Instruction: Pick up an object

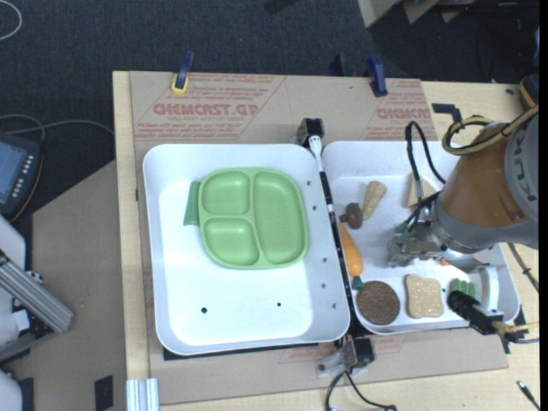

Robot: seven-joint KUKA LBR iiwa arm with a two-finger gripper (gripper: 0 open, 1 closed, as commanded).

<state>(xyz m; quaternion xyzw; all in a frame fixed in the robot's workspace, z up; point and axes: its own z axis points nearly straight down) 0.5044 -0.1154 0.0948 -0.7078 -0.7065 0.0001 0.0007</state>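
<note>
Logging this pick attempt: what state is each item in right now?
green divided plate: upright in left bin, compartments bare
carrot: lying along right bin's left wall
round brown cookie: flat in right bin
tan cracker: flat beside cookie
hand: low in right bin, nothing visibly held

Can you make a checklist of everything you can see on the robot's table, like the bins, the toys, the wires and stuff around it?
Surface: wooden bench bearing left bin and right bin, side by side.
Job's things: in the right bin, orange carrot, tan cone, small brown piece, round brown patty, tan bread slice.
Clutter: green divided plate in the left bin.
Grippers: tool low in the right bin; nothing seen in it.
Cables: black cable looping by the arm.
Surroundings: blue clamps on the bench's far edge; dark carpet.
</note>
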